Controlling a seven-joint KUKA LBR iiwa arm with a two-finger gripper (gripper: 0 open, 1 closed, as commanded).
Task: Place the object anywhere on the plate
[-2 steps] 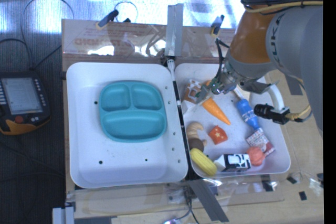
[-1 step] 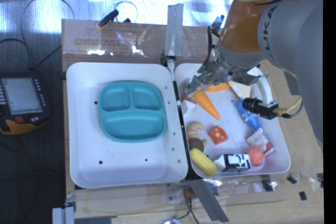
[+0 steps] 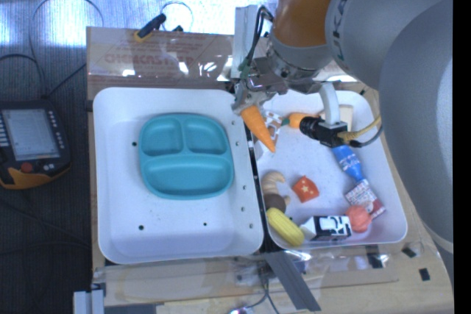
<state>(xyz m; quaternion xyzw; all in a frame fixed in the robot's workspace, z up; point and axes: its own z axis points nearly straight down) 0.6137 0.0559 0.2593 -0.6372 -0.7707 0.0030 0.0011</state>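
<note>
A teal divided plate (image 3: 184, 156) lies in the left bin (image 3: 118, 224). My gripper (image 3: 249, 104) hangs over the wall between the two bins, at the right bin's far left corner. It is shut on the thick end of an orange carrot (image 3: 260, 130), which slants down and to the right with its tip over the right bin (image 3: 390, 232). The carrot is just right of the plate's right rim and apart from it.
The right bin holds a small orange piece (image 3: 296, 120), a blue bottle (image 3: 349, 162), a red wedge (image 3: 305, 189), a beige-brown item (image 3: 274, 184), a yellow fruit (image 3: 284, 226), a black-and-white box (image 3: 329, 226), a pink ball (image 3: 358, 218) and a red-white packet (image 3: 362, 195).
</note>
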